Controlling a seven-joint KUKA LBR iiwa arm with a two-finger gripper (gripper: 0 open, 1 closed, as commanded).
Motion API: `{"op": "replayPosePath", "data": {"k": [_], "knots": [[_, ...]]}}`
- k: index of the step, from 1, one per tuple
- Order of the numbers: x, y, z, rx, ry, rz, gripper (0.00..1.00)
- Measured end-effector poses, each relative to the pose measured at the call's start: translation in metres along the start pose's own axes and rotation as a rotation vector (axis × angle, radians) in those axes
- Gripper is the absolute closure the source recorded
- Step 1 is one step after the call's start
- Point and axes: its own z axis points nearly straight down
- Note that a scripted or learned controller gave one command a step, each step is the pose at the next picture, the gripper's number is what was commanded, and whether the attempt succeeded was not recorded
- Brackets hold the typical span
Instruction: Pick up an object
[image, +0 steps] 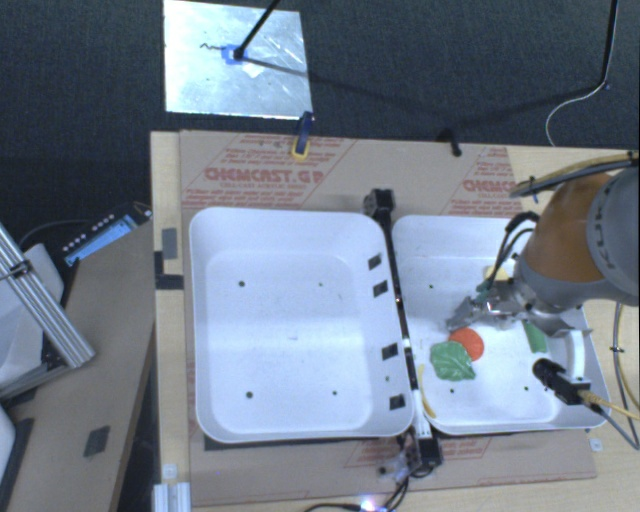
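Note:
In the right bin (440, 250) lie a green crumpled object (452, 362) and, touching its upper right side, an orange-red round object (470, 346). My gripper (465, 318) hangs just above the orange-red object, reaching in from the right, low over the bin floor. Nothing can be seen held in it. A small green piece (537, 336) shows beside the wrist, partly hidden by the arm.
The left bin (290, 320) sits next to the right one, with a black divider strip (392, 300) between them. A thin yellow strip (424, 393) lies along the right bin's lower left wall. The arm's bulk (580, 240) covers the right bin's far right side.

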Motion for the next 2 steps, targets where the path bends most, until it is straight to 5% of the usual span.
{"op": "replayPosePath", "data": {"k": [1, 2], "knots": [[-0.017, -0.044, 0.000, 0.000, 0.000, 0.002, 0.00], [0.012, -0.067, 0.000, -0.001, 0.002, -0.002, 0.00]]}}
